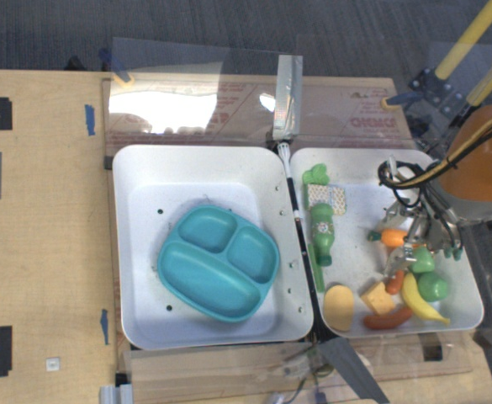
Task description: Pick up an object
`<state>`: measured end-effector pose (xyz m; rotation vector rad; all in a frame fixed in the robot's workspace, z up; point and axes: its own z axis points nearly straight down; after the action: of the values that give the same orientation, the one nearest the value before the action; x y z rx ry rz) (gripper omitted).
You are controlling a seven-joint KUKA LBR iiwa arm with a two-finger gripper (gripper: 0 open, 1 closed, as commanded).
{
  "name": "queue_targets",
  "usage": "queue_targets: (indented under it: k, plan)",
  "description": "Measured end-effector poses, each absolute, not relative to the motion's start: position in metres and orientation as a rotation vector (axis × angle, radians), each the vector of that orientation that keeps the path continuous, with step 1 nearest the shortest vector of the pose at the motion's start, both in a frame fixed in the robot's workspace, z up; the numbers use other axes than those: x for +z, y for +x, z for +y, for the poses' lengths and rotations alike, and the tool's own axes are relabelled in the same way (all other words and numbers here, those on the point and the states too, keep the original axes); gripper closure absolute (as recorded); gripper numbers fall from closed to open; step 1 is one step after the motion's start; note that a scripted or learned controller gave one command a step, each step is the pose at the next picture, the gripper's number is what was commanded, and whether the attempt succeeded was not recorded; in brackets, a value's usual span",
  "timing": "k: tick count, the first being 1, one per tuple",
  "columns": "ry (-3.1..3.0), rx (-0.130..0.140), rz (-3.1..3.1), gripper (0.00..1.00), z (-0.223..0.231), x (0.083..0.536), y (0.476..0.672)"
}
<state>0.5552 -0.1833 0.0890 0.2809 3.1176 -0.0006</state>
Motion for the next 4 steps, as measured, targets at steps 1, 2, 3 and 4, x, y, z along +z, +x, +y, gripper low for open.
queue_targets:
  k: [1, 2, 3, 4]
  plan:
    - [0.275, -0.005, 3.101, 1.00, -0.183, 0.103, 0.560]
    - [0.275, -0.005, 3.103, 0.00, -0.182, 0.102, 0.560]
    - [0.385, -0.002, 3.103, 0.00, -0.160, 0.089, 0.525]
    - [0.379, -0.006, 3.089, 1.00, -0.160, 0.102, 0.529]
